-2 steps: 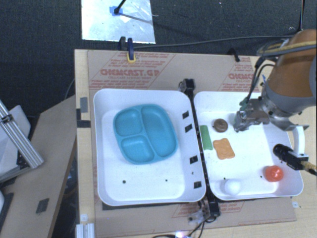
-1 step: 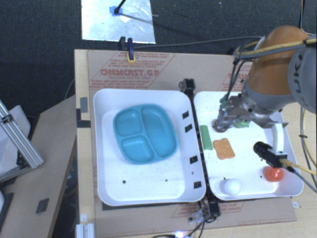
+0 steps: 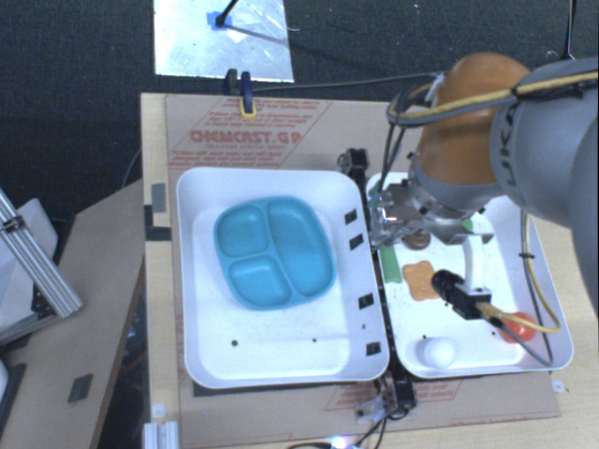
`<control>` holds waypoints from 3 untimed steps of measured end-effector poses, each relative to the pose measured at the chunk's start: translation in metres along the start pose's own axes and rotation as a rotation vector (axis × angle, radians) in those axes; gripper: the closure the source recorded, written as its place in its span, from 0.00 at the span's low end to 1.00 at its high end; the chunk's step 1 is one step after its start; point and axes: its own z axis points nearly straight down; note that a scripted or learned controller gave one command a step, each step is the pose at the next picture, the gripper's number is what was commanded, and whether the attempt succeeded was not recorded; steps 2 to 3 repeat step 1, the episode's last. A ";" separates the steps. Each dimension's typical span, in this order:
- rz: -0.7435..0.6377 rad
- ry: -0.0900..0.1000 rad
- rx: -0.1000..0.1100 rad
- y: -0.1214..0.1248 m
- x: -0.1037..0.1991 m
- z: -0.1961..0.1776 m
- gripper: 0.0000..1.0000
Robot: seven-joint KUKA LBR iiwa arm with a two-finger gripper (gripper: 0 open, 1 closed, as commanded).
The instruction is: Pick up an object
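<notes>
Two white bins: the left bin and the right bin. One blue divided plate with three compartments, in the left bin. In the right bin, one orange piece, one white ball, one red item, one green item, partly hidden. One arm. One blue clamp at upper centre.

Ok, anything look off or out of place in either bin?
Nothing spilled or broken. The blue divided plate sits slightly askew in the left bin; the right bin holds a white ball and an orange piece.
</notes>
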 end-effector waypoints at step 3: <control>-0.001 0.000 -0.001 -0.007 0.053 -0.003 1.00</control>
